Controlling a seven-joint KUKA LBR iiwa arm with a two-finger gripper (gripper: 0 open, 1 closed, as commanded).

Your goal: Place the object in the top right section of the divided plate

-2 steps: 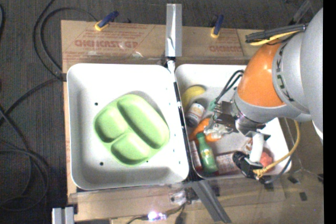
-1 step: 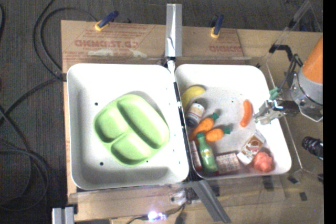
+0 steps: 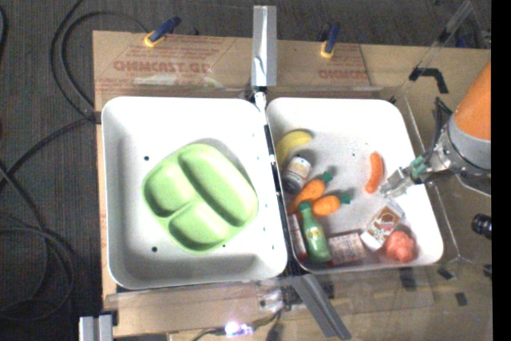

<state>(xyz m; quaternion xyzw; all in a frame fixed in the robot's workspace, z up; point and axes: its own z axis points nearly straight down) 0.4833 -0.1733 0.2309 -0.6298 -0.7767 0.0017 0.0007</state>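
Two white bins lie side by side on the worktop in the camera view. You see the green divided plate [image 3: 201, 196] in the left bin [image 3: 120, 251], with nothing in its sections. The jaws [image 3: 397, 183] hang over the right bin [image 3: 399, 117], just beside the orange sausage-shaped object [image 3: 374, 172], but I cannot tell their state. Two toy carrots [image 3: 321, 198], a small jar [image 3: 298, 170], a bottle [image 3: 313, 234] and a pink toy [image 3: 401, 245] are crowded nearby. You risk catching a neighbour or closing on nothing, because things lie close together.
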